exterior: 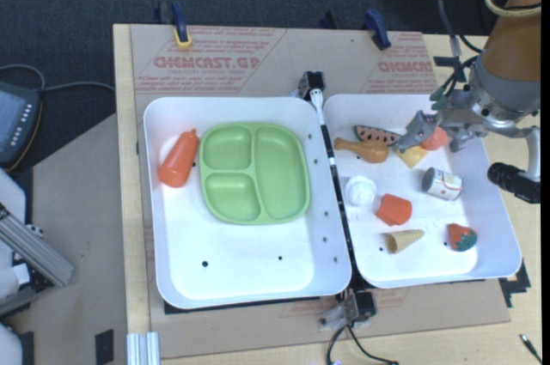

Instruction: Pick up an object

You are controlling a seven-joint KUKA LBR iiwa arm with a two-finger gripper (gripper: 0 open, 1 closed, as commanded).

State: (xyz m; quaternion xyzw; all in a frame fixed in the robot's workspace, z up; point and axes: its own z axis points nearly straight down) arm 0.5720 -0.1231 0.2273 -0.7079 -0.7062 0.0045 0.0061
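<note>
Right bin (494,256), contents, near to far:

- Strawberry-like toy (461,238), red with green: near right corner.
- Ice-cream cone (403,240): near centre, long axis roughly left-right, point to the left.
- Orange-red block (394,209): just beyond the cone.
- White round piece (360,191): left of the block, close to the dividing wall.
- Small can (442,183), lying on its side: right of centre.
- Yellow piece (413,155): just at the near-left side of the gripper.
- Wooden spoon-shaped toy (364,150): long axis left-right, handle toward the divider, left of the yellow piece.
- Watermelon slice (375,134): touching or just beyond the spoon toy.

Left bin (163,183):

- Green divided plate (255,173): centre.
- Orange bottle (178,159): left of the plate, long axis near-far with a slight tilt.

Gripper (427,136): low over the far part of the right bin, arm entering from the right. Whether the fingers are spread or pressed together cannot be told, nor whether the reddish patch at them is a held thing.

Relation governing the pick: the nearest candidate is the yellow piece, lying immediately near and left of the fingertips. The spoon toy and watermelon slice lie further left on the same line. The can sits nearer the viewer, almost straight below the gripper in the scene.
</note>
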